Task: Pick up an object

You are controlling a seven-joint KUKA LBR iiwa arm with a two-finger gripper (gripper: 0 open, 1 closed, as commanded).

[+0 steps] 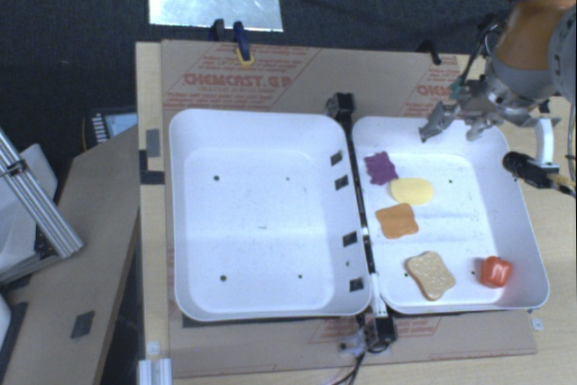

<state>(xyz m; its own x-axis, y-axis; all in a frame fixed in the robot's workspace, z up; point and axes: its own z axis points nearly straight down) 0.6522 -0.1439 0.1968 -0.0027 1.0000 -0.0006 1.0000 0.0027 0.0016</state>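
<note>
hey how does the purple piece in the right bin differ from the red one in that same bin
The purple piece is flat and ragged-edged, while the red piece looks chunkier and rounded. The purple piece lies near the right bin's far left corner, next to the divider; the red piece sits at the near right corner. The purple piece is close beside the yellow piece; the red piece stands alone. Both lie untouched, apart from the end effector.

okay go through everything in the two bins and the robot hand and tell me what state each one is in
hand: open, above the right bin's far edge, holding nothing
purple piece: lying flat in the right bin
yellow piece: lying flat
orange piece: lying flat
bread slice: lying flat
red object: resting near the front right corner
</note>
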